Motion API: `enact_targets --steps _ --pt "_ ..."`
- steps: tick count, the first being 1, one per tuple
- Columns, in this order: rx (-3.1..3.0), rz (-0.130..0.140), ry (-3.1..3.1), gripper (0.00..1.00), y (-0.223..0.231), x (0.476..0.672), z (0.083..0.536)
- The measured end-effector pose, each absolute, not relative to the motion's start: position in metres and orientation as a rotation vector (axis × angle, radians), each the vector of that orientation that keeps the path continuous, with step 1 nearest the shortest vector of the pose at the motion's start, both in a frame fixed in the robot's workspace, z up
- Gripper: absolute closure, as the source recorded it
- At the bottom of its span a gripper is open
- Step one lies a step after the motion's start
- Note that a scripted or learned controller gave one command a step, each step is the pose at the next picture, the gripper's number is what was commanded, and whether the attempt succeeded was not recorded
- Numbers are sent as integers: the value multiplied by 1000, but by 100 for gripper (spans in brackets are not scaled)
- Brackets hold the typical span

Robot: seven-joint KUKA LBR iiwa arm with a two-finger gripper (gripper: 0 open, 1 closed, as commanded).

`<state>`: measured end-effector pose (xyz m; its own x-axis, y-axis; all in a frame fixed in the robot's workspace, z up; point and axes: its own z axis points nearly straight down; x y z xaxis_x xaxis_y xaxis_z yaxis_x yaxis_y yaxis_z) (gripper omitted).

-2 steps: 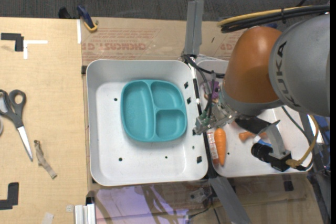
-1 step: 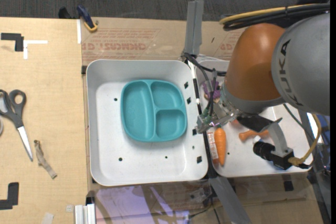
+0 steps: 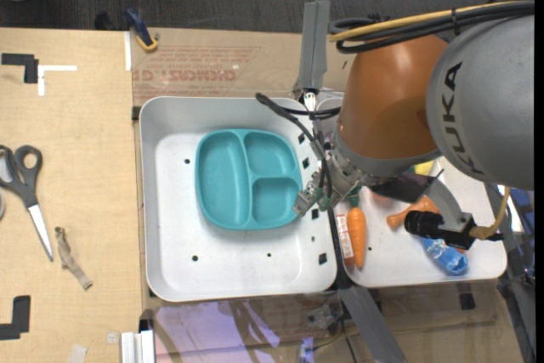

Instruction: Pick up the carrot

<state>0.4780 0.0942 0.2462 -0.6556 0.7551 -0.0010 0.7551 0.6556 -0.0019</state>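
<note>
Orange carrot (image 3: 356,235) not picked yet, lying in right white bin (image 3: 399,268) by its left wall.
Gripper (image 3: 316,193) sits just up-left of it; I can't tell its state. Grasp + lift left.

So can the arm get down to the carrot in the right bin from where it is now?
Probably yes: the carrot lies uncovered by the right bin's left wall, with the gripper just above-left; that wall may crowd it.

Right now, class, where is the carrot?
The carrot lies in the right bin, by its left wall, just below the gripper.
</note>
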Motion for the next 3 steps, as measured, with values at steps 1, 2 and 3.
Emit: enact_targets --steps 1,2,3 --pt "1352 -2 2834 100 -39 508 264" --pt "1351 -2 2835 0 -39 508 264" --pt "1411 -2 2808 0 -15 490 191"
